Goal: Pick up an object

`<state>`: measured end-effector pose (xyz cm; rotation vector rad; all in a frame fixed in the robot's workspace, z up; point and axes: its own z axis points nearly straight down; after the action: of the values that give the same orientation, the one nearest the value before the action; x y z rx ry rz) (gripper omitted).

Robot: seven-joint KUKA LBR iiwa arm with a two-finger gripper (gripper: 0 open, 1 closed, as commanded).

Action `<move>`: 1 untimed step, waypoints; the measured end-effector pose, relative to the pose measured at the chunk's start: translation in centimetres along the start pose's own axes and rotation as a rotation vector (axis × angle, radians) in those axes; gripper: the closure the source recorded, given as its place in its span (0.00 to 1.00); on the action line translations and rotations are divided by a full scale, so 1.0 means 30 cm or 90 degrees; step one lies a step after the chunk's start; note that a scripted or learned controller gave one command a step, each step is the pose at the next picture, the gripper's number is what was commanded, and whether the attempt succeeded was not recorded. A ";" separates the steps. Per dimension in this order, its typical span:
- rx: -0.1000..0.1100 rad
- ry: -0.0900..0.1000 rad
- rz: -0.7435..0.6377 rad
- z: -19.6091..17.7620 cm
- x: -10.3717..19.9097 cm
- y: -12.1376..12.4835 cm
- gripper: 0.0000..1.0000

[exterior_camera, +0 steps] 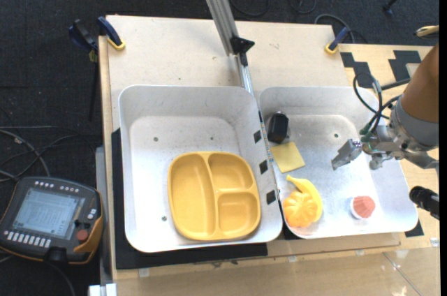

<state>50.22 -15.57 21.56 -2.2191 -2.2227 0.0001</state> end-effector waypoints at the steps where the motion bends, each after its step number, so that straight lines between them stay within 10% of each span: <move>1: 0.000 0.000 0.000 0.000 -0.001 0.000 0.00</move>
<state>50.21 -15.59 21.57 -2.2199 -2.2219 0.0000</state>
